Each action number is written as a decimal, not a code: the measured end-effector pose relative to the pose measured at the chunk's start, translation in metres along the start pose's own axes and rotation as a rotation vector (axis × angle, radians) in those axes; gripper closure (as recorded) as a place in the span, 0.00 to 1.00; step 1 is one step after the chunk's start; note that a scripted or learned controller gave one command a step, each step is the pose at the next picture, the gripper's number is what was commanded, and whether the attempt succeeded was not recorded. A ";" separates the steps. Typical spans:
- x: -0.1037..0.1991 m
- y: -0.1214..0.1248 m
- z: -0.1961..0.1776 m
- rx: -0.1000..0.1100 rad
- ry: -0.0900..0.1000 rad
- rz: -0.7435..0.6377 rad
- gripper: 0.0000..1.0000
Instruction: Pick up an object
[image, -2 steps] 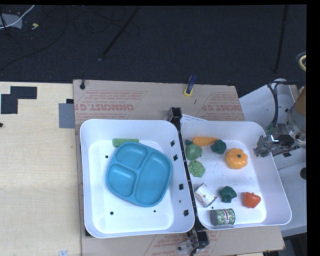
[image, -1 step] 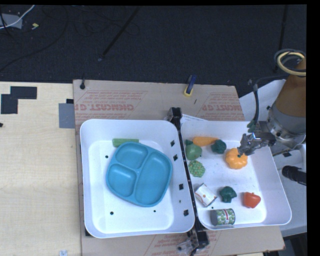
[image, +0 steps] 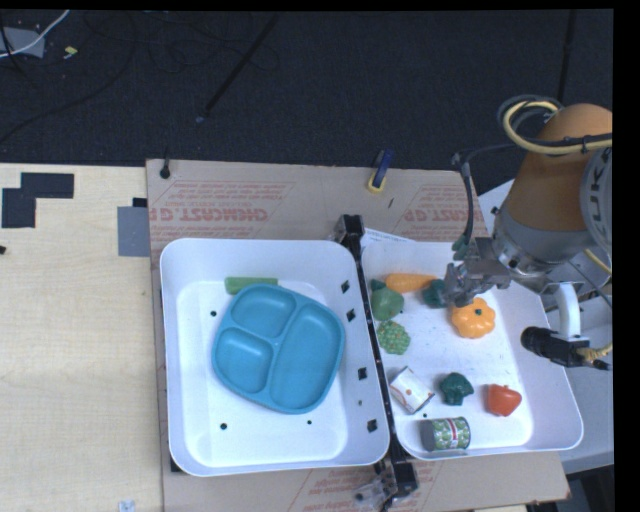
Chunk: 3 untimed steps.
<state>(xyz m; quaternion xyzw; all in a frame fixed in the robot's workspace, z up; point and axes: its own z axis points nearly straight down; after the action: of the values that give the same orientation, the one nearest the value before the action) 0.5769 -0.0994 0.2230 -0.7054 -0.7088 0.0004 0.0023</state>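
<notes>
My gripper (image: 460, 288) is down in the right bin (image: 545, 385), at its far side. It sits between a dark teal toy (image: 434, 293) on its left and an orange pumpkin (image: 473, 319) just below it. An orange carrot-like piece (image: 408, 283) lies further left. The arm's wrist hides what is directly under the gripper.
The right bin also holds two green vegetables (image: 389, 320), a white box (image: 410, 389), a dark green piece (image: 456, 386), a red piece (image: 503, 400) and a small can (image: 445, 433). In the left bin (image: 190, 400) lie a blue divided plate (image: 278, 347) and a green strip (image: 250, 285).
</notes>
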 end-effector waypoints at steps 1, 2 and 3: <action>0.045 0.023 -0.012 -0.004 -0.001 0.000 1.00; 0.089 0.037 0.004 -0.001 -0.001 0.001 1.00; 0.085 0.036 -0.010 -0.002 -0.002 0.002 1.00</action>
<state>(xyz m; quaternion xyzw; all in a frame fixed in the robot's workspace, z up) 0.6126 -0.0139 0.2332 -0.7061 -0.7081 0.0006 0.0008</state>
